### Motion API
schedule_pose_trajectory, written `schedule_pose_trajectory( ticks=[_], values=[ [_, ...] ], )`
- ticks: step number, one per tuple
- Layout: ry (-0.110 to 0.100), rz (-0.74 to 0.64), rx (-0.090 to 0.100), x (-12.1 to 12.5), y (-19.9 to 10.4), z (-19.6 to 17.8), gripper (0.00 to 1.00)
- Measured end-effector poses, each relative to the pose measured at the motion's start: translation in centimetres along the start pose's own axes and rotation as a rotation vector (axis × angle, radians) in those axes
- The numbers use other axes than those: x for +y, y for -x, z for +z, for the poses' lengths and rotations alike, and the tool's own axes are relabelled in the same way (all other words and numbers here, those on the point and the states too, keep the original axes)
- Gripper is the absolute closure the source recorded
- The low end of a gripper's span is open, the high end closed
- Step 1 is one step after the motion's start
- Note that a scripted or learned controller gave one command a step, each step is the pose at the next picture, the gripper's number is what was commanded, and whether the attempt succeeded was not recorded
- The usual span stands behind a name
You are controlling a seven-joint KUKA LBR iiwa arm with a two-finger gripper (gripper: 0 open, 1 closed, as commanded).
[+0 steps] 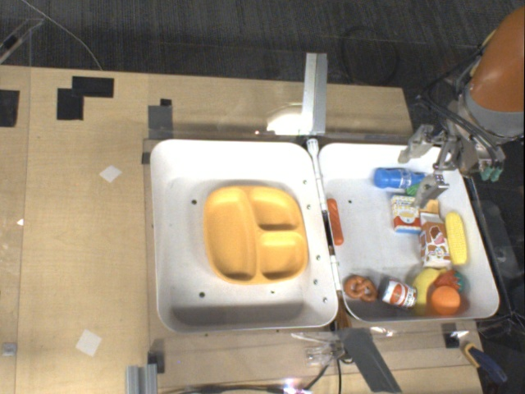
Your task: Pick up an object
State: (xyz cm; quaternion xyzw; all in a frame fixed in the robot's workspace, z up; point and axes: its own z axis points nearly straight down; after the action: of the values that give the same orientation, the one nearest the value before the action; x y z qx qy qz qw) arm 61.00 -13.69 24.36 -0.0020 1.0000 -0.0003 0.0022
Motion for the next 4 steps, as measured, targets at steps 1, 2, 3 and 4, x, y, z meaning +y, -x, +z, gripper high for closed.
schedule_pose_trajectory(
  ticks=[1, 2, 3, 4],
  values=[
    [0.001, 0.271, 0.004, 0.5, 1.4, 10.5, 0.00],
    [0.001, 0.632, -0.006, 1.8, 2.2, 15.6, 0.00],
    [0.000, 0.723, -0.007, -4.9, 1.7, 15.6, 0.00],
    [0.001, 0.938, -0.008, -3.9, -0.7, 15.6, 0.00]
  ],
)
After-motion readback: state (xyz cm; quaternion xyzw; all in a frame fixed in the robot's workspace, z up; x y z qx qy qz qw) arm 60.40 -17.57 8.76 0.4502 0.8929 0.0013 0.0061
